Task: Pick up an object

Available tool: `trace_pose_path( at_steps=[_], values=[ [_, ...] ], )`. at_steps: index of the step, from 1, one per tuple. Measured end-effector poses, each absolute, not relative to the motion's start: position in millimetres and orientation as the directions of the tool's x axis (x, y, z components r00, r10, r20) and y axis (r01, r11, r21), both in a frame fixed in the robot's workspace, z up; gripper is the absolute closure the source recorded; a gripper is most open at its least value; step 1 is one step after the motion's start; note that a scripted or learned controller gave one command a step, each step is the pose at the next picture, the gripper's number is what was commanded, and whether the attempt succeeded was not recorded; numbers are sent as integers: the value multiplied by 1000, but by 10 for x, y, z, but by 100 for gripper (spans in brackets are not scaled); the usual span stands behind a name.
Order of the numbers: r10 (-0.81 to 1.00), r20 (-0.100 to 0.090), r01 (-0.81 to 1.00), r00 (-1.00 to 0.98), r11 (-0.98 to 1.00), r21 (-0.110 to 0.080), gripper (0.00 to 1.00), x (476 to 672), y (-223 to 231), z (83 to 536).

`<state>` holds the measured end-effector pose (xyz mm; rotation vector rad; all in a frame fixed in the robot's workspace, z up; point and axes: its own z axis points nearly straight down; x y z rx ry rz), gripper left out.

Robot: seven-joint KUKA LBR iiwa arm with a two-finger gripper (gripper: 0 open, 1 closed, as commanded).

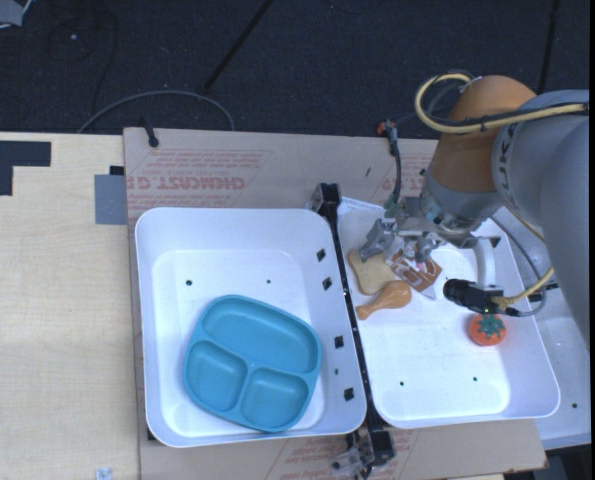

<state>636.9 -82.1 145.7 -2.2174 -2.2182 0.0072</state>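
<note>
The grey arm's end effector (402, 236) hangs low in the right white bin (457, 388) (finger spread: cannot tell). Just below it lies a tan plastic drumstick (385, 299), long axis slanting toward the divider; a small orange fruit toy (487, 330) sits lower right.

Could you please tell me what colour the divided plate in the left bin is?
Light blue; the divided plate shows in the camera view.
</note>
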Motion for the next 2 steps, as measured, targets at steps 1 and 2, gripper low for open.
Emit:
trace_pose_path(
  at_steps=[1,2],
  values=[
    [1000,-7,1000,3,-3,22,0,6433,-855,1227],
    [1000,-10,1000,7,-7,19,100,6425,-880,1301]
  ],
)
